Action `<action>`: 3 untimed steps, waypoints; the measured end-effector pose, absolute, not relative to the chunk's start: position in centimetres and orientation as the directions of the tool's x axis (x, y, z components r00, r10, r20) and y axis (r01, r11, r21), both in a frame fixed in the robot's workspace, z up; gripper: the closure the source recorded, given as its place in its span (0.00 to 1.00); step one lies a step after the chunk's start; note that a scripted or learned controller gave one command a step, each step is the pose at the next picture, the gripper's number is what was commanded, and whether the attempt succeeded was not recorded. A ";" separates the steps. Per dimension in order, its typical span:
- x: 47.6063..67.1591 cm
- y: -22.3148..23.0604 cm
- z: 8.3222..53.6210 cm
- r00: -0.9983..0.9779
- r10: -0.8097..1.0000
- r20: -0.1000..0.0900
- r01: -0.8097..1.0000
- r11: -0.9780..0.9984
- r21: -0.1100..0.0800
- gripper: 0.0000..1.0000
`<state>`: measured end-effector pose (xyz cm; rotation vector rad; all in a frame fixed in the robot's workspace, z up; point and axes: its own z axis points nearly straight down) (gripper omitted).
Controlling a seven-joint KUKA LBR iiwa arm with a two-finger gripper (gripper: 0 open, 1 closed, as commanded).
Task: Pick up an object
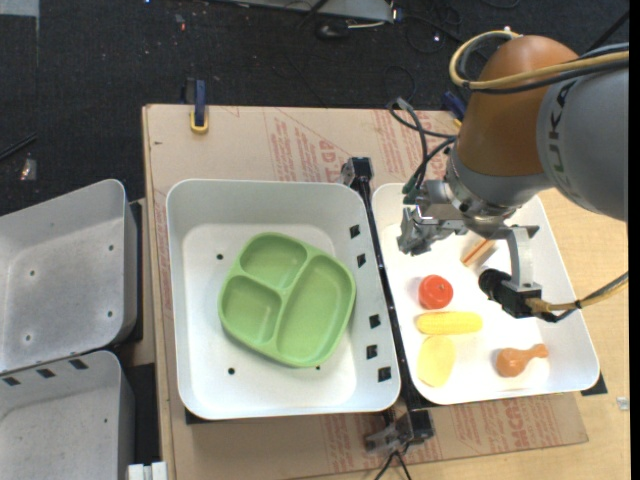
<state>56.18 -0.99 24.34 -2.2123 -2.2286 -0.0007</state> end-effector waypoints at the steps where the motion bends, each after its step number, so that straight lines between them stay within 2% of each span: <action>1: 54.7 4.3 24.8 -0.008 1.000 0.001 1.000 0.008 -0.002 1.00; 2: 53.0 9.1 23.6 -0.007 1.000 0.001 1.000 0.007 -0.003 1.00; 3: 53.0 8.8 23.7 -0.002 1.000 0.000 1.000 0.002 -0.002 0.00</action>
